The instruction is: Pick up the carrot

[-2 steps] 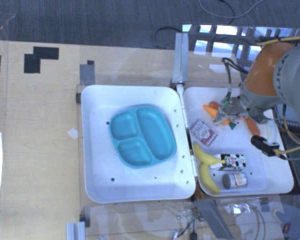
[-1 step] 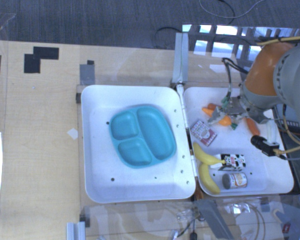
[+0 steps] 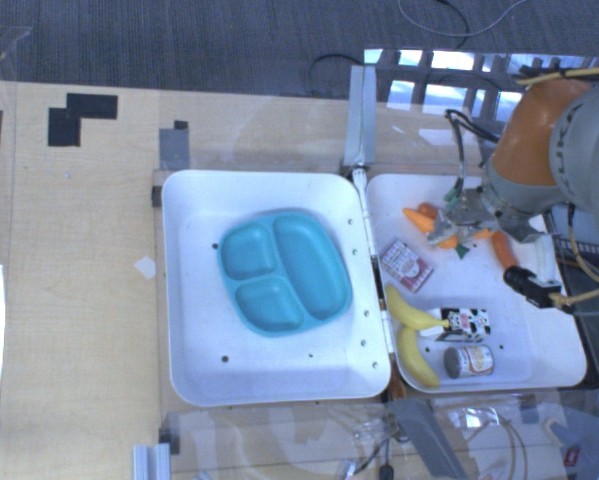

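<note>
My claw (image 3: 463, 214) hangs low in the right bin (image 3: 569, 368), toward its twelve o'clock edge, right over the carrot (image 3: 421, 217). I cannot tell how it is set. A second orange piece (image 3: 504, 250) lies just beside it at four o'clock, so I risk closing on the wrong thing. The small packet (image 3: 404, 265) sits near at seven o'clock and could get nudged. The carrot, being smooth and tapered, may roll or squirt out.

Arm (image 3: 569, 138) cut off at right edge. Gripper (image 3: 461, 220) covers the middle of the carrots (image 3: 419, 215), fingertips lost in clutter. Can (image 3: 469, 360) label and small box (image 3: 406, 265) print too small to read.
</note>
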Robot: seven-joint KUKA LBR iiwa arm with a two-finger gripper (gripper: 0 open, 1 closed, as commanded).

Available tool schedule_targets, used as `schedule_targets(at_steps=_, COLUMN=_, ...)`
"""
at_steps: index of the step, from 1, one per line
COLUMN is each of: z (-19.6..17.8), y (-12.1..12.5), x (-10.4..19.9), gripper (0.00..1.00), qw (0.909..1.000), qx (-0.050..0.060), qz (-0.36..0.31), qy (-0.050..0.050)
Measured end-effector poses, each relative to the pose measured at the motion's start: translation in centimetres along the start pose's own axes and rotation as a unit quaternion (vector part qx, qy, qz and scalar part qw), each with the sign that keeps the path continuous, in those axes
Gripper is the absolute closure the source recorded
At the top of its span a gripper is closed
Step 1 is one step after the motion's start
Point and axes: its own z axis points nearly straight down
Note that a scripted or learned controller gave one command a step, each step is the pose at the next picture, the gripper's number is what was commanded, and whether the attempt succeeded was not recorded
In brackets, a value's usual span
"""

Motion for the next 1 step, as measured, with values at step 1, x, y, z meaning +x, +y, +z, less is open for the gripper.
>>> schedule_targets(at_steps=1, z=-9.42, y=-0.73, x=8.89, gripper=1.0, qw=0.9975, qx=0.007, qz=0.071, qy=0.0)
